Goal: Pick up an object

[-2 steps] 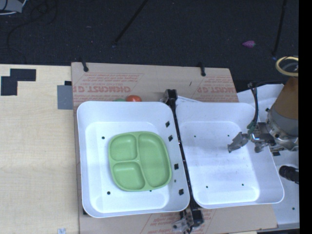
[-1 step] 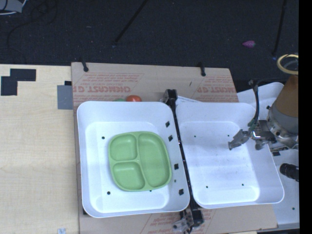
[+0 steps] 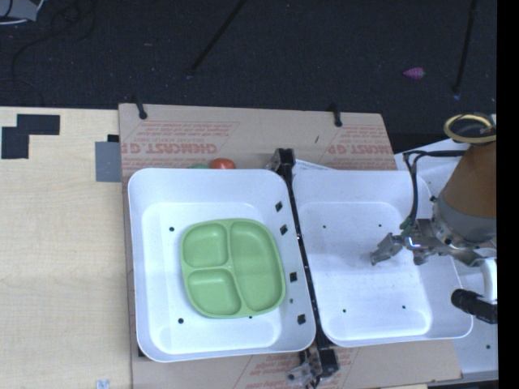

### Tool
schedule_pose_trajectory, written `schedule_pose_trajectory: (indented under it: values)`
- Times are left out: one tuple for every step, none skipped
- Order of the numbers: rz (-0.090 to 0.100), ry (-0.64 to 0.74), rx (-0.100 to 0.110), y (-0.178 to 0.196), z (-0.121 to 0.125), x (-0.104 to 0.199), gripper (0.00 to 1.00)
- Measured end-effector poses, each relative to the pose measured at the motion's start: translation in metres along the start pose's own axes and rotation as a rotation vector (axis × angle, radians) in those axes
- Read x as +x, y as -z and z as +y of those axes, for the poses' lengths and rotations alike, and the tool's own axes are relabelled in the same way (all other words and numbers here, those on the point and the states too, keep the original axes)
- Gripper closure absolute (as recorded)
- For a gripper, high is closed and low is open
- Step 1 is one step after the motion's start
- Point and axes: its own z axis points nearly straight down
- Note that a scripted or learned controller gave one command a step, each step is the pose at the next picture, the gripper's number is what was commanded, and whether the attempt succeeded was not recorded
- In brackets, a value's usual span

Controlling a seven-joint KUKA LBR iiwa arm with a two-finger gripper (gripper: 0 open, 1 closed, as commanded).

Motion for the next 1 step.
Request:
schedule_pose_trajectory:
  values:
    - [0.001, 0.000, 0.001, -0.0576, -0.0013, 0.0112, 0.00]
